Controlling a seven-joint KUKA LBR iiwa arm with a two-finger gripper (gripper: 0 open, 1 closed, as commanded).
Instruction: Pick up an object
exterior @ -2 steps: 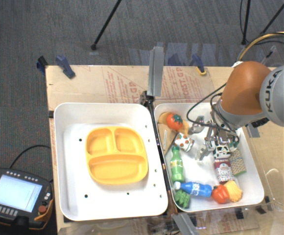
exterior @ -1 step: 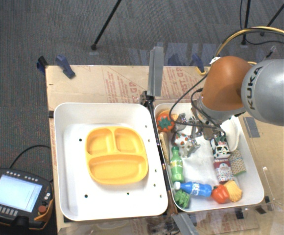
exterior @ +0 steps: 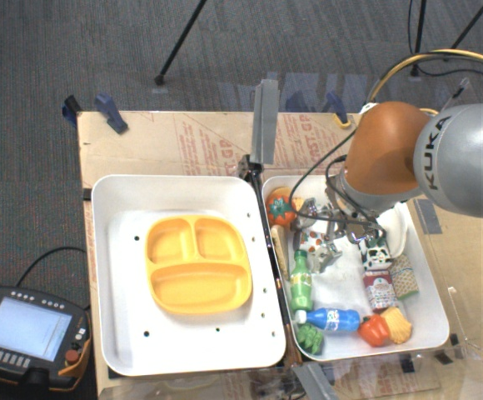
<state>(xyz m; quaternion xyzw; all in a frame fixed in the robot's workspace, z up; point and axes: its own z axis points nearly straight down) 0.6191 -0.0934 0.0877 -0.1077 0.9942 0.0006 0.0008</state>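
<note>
My grey arm with its orange band reaches in from the right over the right-hand shallow white bin. The left-hand white bin carries a yellow plastic divided plate, lying flat near its middle. The table under both bins is brown board.

My end effector hangs low over the upper middle of the right bin, just above a small white item with red spots. I cannot tell how far it is open, nor whether it has hold of anything.

Right bin, other contents: blue-and-white bottle near the front; green bottle along the left wall; red-and-white carton right of centre; orange toy pepper at the front right; orange-and-green toy vegetable at the back left.
</note>
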